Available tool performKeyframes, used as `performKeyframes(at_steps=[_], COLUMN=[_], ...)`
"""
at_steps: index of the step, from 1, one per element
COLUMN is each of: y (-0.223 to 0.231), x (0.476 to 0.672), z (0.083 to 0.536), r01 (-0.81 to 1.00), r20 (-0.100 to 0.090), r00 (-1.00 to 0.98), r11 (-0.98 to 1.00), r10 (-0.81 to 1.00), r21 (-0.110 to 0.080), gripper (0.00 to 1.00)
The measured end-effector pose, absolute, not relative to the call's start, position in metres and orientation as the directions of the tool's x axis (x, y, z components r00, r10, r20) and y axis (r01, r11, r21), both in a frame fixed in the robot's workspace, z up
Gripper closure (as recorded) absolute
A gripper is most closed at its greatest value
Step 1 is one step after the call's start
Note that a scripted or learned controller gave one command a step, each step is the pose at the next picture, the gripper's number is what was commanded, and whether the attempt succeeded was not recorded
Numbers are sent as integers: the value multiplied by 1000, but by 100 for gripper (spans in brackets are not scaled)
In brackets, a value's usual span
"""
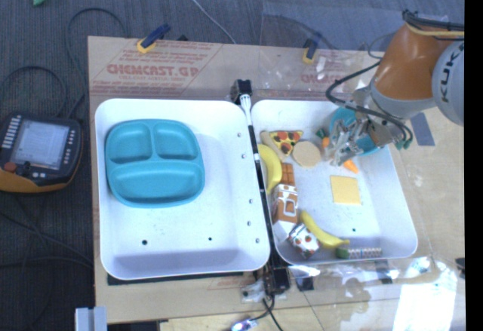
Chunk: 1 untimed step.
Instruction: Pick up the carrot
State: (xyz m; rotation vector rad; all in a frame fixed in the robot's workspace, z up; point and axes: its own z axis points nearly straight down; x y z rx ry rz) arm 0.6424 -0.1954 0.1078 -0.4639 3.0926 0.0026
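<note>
Carrot (350, 166): small orange piece, lies flat on the floor of the right bin (377, 205), in its far-right part. Only a short orange tip is visible; the rest is hidden under the gripper (346, 150) directly above it, so full shape and length can't be told. It sits just far-right of the yellow cheese slice (346, 190), apart from it.

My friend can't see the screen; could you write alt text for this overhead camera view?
A robot arm's end effector reaches into the right white bin of toy food, just above a small orange carrot, near a cheese slice, bananas and pizza slice. The left bin holds a blue divided plate.
</note>
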Motion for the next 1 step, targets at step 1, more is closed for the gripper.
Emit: performKeyframes(at_steps=[1], y=[-177], x=[593], z=[94], r01=[-388], r20=[-18], r00=[-921], r11=[921], r10=[-389], r21=[-14], gripper=[100])
